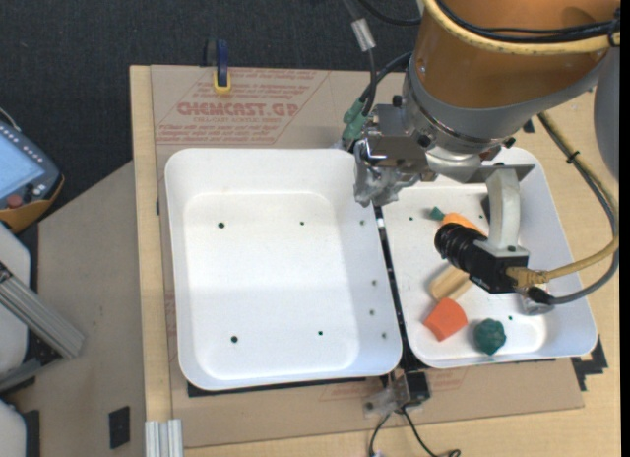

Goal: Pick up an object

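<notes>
arm [512,41]: we see a broad glossy orange band over a grey ring
wrist block [399,145]: we note grey metal, a green connector beside it
cables [345,2]: black, one yellowish

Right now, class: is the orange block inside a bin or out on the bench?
Inside: the orange block lies in the right bin.
</notes>
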